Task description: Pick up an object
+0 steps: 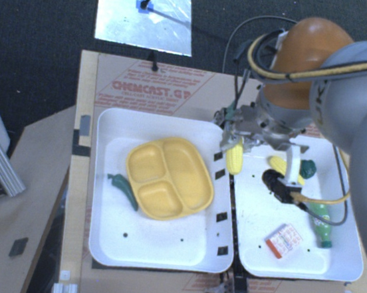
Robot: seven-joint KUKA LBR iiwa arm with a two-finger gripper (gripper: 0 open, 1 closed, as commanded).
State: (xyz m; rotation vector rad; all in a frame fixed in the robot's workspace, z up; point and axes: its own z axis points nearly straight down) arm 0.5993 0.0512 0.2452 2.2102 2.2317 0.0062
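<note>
The pincer (235, 144) hangs over the divide between the bins, apparently pinching a small yellow corn cob (234, 160) by its top end. It looks like a light, stiff plastic toy with a smooth, slippery skin; a mid-body grip would be surer.

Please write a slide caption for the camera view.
Tool holding a yellow corn cob above the divide between the two white bins.

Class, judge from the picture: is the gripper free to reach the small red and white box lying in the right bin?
Probably yes. The red and white box lies flat on bare bin floor, apart from the green bottle, with nothing over it. The gripper, though, appears to be holding a yellow object.
</note>
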